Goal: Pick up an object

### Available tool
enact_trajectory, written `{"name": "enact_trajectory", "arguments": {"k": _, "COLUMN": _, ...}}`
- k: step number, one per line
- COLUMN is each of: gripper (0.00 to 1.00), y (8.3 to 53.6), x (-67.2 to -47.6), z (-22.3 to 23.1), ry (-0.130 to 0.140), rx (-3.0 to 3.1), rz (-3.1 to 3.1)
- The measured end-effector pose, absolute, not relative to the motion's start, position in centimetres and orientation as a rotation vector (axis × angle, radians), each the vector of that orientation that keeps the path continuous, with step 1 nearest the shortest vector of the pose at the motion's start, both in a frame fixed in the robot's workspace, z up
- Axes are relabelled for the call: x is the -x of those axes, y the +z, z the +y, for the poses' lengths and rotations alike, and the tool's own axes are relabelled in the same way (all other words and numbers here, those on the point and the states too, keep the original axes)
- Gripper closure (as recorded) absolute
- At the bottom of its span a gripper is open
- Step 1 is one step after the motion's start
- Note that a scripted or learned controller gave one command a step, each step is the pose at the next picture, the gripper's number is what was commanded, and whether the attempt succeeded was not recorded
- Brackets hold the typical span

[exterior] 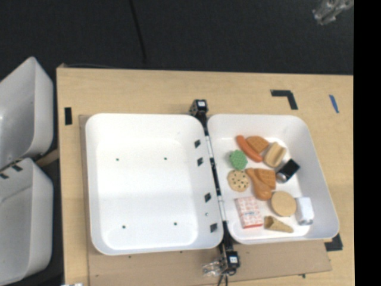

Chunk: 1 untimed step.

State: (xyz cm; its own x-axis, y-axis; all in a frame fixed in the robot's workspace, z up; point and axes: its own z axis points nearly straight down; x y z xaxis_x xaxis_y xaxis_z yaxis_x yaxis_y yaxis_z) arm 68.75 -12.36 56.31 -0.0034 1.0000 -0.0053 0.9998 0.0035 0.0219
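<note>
The pale grey two-finger gripper (333, 3) hung at the upper right, over the dark floor beyond the bench's far edge — well apart from every object, with nothing between its fingers; it was too blurred to tell how far they stood open.

The objects all lay in the right-hand shallow white bin (315, 159). Toward its far edge sat an orange carrot-shaped toy (245, 148), touching a tan bread-like piece (273, 154). Just beside the divider lay a round green textured disc (239, 159), with a round speckled biscuit (239, 180) nearer the front. An orange croissant-shaped toy (262, 182) lay mid-bin, a small black block (287, 170) beside it toward the right edge. Near the front edge were a pink-and-white printed packet (249, 211), a round tan disc (283, 204), a tan cone (278, 224) and a small white block (305, 210).

The left-hand shallow white bin (143, 177) adjoined it on the pale wooden bench (149, 91) — black tape marks sat at the bench's corners.
</note>
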Motion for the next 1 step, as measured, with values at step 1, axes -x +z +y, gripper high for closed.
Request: {"name": "enact_trajectory", "arguments": {"k": 1, "gripper": 1.00, "y": 39.09, "x": -68.77, "z": -12.98, "ry": -0.018, "rx": -2.233, "rz": 2.228}}
